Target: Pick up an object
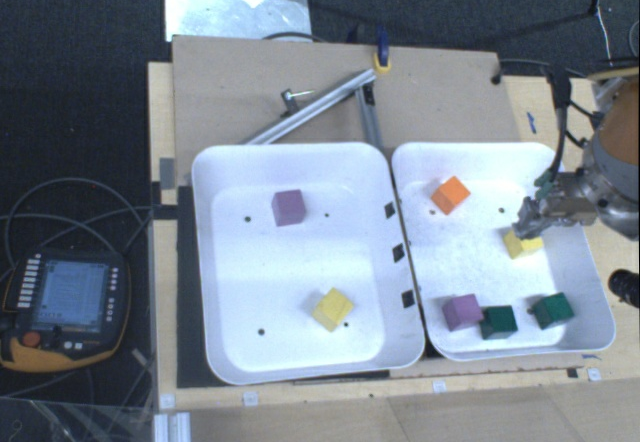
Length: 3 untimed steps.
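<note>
Green blocks (524, 316) sit along right bin (470, 250) front wall; pincer (527, 222) hangs low over yellow block (522, 245) near right wall, finger state unreadable, and an off-centre close could nudge it away

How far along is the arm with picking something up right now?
Done: the tool has reached into the right bin, right above the yellow block. In hand: nothing visibly lifted; that block sits on the bin floor. Left: grip and raise it. Whether the tool has closed is unclear.
</note>
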Each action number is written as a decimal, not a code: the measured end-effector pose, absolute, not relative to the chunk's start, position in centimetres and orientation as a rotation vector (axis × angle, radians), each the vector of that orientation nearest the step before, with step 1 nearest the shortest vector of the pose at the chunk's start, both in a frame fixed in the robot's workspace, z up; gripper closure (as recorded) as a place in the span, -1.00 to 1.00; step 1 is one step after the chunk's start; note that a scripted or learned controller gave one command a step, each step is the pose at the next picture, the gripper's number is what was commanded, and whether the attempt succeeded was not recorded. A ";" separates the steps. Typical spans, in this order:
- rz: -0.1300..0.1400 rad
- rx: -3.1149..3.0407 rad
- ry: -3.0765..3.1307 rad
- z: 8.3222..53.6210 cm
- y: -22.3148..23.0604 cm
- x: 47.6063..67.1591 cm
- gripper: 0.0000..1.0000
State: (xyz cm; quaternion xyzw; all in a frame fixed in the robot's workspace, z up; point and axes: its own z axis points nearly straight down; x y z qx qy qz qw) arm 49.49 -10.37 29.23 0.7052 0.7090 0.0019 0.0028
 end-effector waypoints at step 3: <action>0.004 2.210 2.232 26.0 2.7 60.2 1.00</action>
